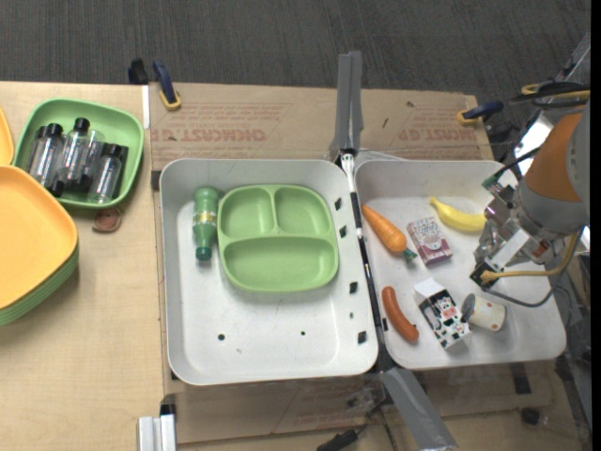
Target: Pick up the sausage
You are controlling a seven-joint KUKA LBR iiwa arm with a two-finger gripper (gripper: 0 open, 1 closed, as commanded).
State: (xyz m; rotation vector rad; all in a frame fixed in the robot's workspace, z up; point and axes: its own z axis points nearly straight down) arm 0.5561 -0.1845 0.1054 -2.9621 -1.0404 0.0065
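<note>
Targeting the sausage (399, 314) by the left wall of the right bin (526, 338), near its front corner.
Probably light, smooth, slightly soft; best pinched across the middle. Impossible to judge state of gripper (495, 252) by right edge.

Looked to be a robotics lab, wooden bench (84, 383) stood on grey office carpet (282, 17), cardboard sheet (254, 132) was held down with spring clamps (167, 86), two white bins (272, 336) sat side by side, toy carrot (385, 230) and toy banana (457, 216) lay in one, grey-and-orange industrial arm (563, 172) reached in from the right.
</note>
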